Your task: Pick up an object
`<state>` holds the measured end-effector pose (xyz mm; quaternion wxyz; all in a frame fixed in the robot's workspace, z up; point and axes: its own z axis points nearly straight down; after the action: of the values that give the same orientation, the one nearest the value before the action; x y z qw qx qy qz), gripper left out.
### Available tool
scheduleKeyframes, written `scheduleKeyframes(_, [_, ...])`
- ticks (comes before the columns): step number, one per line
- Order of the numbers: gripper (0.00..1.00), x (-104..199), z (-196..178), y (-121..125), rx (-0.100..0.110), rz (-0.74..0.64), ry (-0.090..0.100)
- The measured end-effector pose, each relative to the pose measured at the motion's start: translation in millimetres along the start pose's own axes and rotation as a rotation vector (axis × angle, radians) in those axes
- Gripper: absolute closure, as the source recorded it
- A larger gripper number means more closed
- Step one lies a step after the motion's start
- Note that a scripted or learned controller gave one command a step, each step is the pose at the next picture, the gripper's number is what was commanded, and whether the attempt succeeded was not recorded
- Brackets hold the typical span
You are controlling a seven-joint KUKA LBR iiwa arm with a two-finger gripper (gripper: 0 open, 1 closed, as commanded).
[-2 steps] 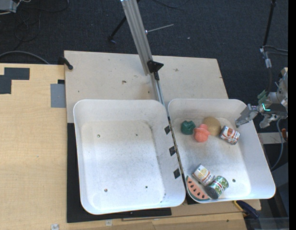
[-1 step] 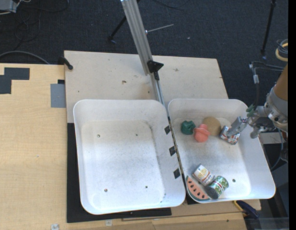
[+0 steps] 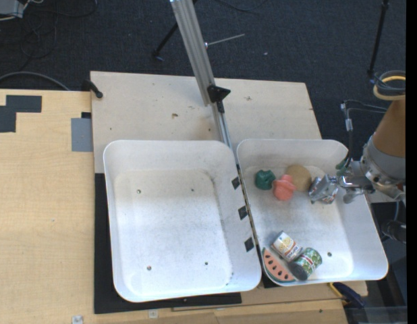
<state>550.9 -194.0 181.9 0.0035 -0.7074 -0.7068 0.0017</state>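
Currently, end effector [image 3: 323, 191], finger state indiscernible, is being held near right bin's [image 3: 360, 265] far edge beside tan ball [image 3: 299, 176]: judged light, smooth, best gripped across its middle.

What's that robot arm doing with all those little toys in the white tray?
The grey robot arm's gripper reaches in from the right over the right white bin, close beside a tan rounded object. Next to that lie a pink rounded toy and a small dark green object. Near the bin's front edge sit two small printed cans and a watermelon slice toy. Nothing appears to be lifted yet.
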Motion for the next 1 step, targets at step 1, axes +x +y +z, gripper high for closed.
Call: scheduleKeyframes(1, [0.0, 10.2, 56.7, 0.8, 0.001, 0.002, 0.001])
